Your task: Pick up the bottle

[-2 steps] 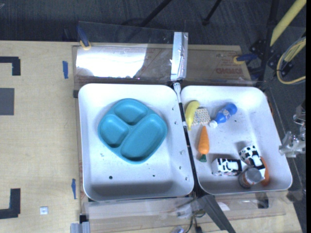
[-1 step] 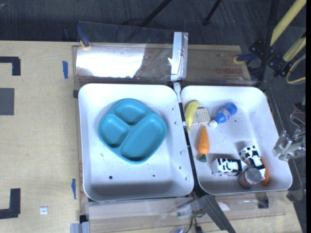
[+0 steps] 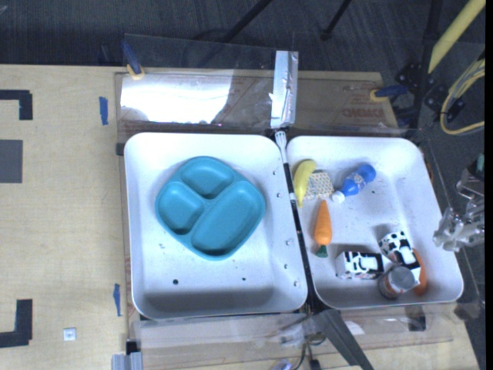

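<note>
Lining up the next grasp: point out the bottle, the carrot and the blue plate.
bottle (image 3: 356,180), camera view, on its blue body.
carrot (image 3: 322,223), camera view, mid orange body.
blue plate (image 3: 210,206), camera view, centre ridge.

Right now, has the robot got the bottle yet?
Not yet. Nothing looks done: the bottle lies in the right bin, beside the banana. The gripper sits at that bin's right edge, apart from the bottle. Reaching over, gripping and lifting are all left.
</note>
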`<state>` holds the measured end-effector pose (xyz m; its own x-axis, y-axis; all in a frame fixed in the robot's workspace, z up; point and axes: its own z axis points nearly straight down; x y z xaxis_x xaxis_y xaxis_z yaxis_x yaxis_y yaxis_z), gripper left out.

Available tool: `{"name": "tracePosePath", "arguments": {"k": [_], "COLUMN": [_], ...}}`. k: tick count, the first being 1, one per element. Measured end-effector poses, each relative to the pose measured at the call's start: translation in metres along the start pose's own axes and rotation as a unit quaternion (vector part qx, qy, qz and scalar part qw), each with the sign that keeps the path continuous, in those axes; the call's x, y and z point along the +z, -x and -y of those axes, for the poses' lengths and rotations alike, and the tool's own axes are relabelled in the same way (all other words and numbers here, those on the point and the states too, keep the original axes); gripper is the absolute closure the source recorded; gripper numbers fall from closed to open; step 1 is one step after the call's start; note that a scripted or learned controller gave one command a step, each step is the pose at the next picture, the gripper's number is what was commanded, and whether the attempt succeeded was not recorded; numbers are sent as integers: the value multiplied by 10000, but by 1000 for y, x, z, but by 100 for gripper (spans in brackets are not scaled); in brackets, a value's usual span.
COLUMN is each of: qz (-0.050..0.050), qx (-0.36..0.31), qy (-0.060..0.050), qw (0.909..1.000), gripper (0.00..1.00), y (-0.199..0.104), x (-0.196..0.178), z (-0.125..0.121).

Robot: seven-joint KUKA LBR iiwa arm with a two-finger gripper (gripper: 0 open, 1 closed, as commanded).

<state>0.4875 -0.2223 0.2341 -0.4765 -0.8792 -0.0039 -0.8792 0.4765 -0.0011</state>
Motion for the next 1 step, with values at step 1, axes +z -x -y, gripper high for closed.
{"name": "tracePosePath", "arguments": {"k": [1], "qz": [1], "qx": [905], "qy": [-9], "qw": [9959], "gripper": [100], "y": [-4], "x": [-16], "z": [-4]}}
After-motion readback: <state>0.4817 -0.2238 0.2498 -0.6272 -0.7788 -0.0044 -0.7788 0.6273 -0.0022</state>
